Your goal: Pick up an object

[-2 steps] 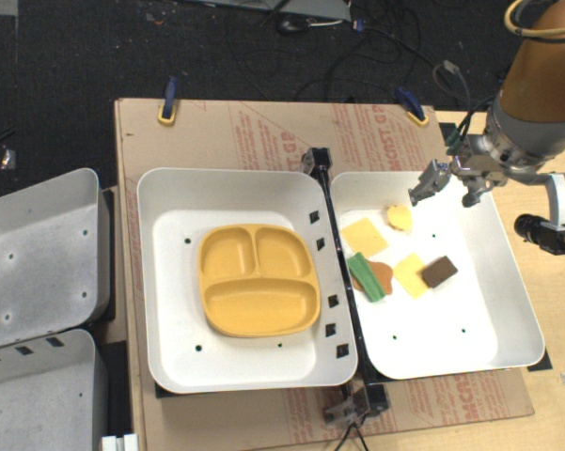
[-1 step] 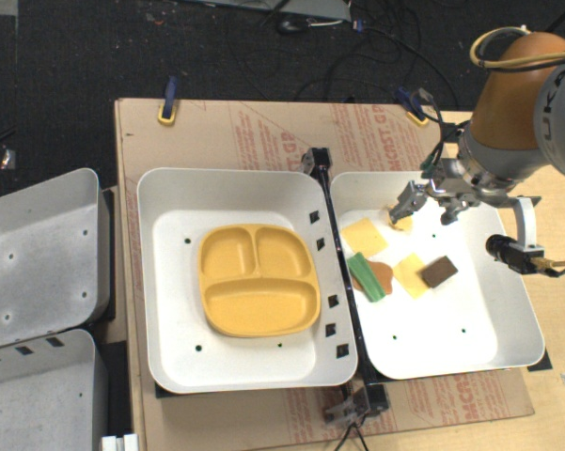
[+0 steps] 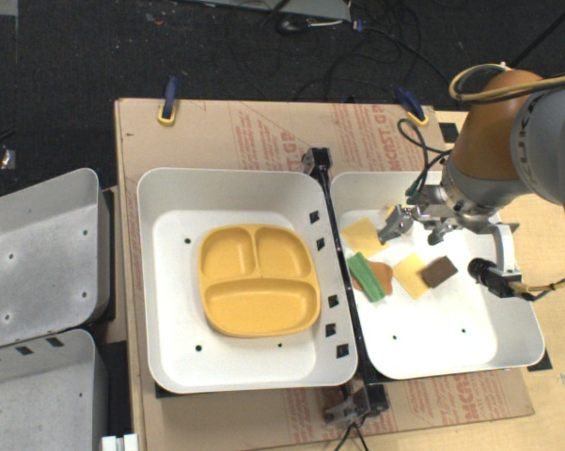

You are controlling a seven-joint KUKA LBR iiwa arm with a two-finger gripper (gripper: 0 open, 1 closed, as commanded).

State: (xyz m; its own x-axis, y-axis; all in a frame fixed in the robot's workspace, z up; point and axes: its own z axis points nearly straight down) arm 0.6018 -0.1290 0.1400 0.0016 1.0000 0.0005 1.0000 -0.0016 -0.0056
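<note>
— Has it got anything yet?

— Not that I can see. The gripper (image 3: 415, 222) hangs over the right bin (image 3: 508, 346), and its fingers look parted, with nothing between them. So the pick is not done.

— What's closest to it?

— A pale yellow block (image 3: 361, 234), just beside the fingertips on the side away from the arm. A little below the gripper, toward us, sit a brown block (image 3: 440, 272) and another yellow block (image 3: 411, 276), touching each other. Past those, toward the divider, a green stick (image 3: 366, 277) leans against an orange-brown piece (image 3: 382, 274).

— And farther off?

— Across the divider, well apart from the gripper, the left bin (image 3: 164, 346) holds a yellow divided tray (image 3: 259, 281).

— What's left, then?

— I'd say everything that matters: come down onto one piece, pinch it, lift it. The nearest yellow block seems the likeliest target.
</note>
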